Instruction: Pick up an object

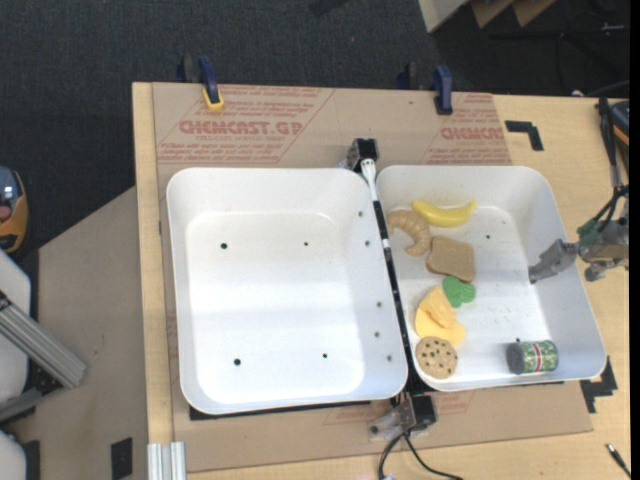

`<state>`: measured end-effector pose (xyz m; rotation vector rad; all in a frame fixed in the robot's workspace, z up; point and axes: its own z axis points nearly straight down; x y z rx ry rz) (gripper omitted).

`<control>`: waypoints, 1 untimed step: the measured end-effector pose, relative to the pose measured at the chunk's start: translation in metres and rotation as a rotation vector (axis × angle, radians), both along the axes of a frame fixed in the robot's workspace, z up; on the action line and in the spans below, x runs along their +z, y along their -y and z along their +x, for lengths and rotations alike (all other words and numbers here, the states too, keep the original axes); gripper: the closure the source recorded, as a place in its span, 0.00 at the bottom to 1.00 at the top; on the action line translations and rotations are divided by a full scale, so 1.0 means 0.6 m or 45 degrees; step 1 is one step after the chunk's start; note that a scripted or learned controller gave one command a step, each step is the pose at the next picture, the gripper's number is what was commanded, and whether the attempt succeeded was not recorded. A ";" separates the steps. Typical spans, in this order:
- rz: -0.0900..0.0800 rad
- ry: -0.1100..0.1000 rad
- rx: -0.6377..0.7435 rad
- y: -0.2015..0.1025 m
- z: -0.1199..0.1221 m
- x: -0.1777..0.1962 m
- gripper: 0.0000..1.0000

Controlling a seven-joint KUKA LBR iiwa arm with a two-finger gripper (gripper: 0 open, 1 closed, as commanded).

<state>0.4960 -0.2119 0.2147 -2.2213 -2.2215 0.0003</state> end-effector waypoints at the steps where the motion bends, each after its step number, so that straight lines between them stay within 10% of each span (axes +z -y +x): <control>1: -0.002 0.006 0.006 -0.018 0.131 -0.172 0.00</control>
